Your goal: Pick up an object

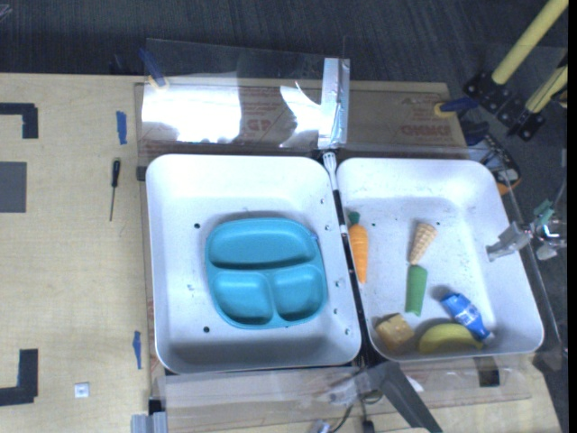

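Note:
The right bin (469, 197) holds several small items. An orange carrot (359, 251) lies along its left wall. A tan ice-cream cone (422, 240) sits near the middle, with a green cylinder (416, 289) just below it. At the front lie a brown bread-like piece (394, 331), a yellow fruit (448, 336) and a small blue bottle (465, 314) that touches the fruit. In the left bin (171, 197) a blue divided plate (266, 273) lies flat in the middle.
A clear plastic sheet (243, 106) stands behind the bins. A screwdriver (114, 183) lies on the wooden bench to the left. A metal clamp (514, 240) sits on the right bin's right rim. Yellow poles (532, 30) cross the top right corner.

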Available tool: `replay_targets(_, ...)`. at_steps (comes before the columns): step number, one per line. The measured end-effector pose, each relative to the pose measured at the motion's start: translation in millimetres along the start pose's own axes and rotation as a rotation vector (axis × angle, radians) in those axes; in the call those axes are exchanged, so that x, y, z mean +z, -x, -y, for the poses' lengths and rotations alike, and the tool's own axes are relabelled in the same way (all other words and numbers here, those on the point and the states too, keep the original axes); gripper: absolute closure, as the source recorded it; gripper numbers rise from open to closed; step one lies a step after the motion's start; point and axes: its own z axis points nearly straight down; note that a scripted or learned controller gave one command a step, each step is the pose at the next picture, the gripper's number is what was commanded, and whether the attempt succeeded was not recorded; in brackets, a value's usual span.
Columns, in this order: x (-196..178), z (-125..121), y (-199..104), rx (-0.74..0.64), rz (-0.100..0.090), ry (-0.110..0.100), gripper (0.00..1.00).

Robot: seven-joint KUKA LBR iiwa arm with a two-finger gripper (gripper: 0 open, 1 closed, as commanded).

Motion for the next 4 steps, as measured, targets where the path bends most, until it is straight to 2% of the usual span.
replay_targets(1,98,13,-37,0.008,-0.001,-0.005,0.0)
replay_targets(2,152,9,-123,0.005,0.001,0.009,0.0)
replay_targets(3,129,-79,-88,0.003,0.002,0.006,0.0)
replay_targets(4,153,-105,-82,-0.032,0.002,0.006,0.0)
